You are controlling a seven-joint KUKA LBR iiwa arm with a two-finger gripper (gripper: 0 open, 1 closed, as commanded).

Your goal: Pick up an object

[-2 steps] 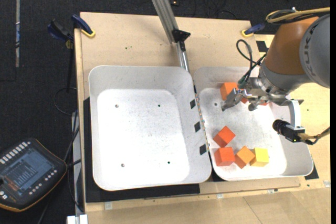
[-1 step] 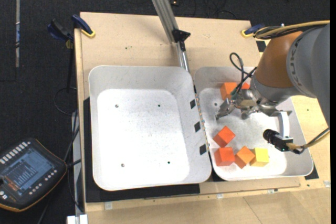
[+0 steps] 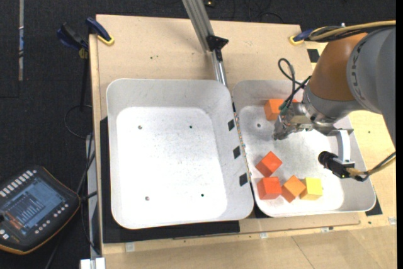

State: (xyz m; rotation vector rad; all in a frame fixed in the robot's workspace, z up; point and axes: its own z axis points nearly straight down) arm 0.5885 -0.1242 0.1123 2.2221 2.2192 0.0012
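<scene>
1. two shallow white bins side by side on the desk (image 3: 164,41): left bin (image 3: 126,97), right bin (image 3: 352,198).
2. blocks counted: 5 in all, every one in the right bin. 3 red-orange, 1 lighter orange, 1 yellow.
3. orange block (image 3: 273,108) sits near the far edge of the right bin, just left of the claw and partly covered by the wrist cabling (edges hard to make out).
4. red block a (image 3: 270,163) lies alone mid-bin, tilted like a diamond.
5. near-edge row, left to right: red block b (image 3: 269,188), tan-orange block (image 3: 293,188), yellow block (image 3: 313,188). they look touching or nearly so.
6. the arm (image 3: 352,75) comes in from the right w/ its orange band above the wrist; the claw (image 3: 281,130) points down over the bin floor between the orange block and red block a.
7. claw state: can't tell whether released or clenched, tips too small and dark. nothing visible between them.
8. off the desk, lower left: 1 handheld pendant (image 3: 31,208) w/ a lit screen.
9. 1 slanted metal pole (image 3: 192,0) runs from the top down to the gap between the bins.
</scene>
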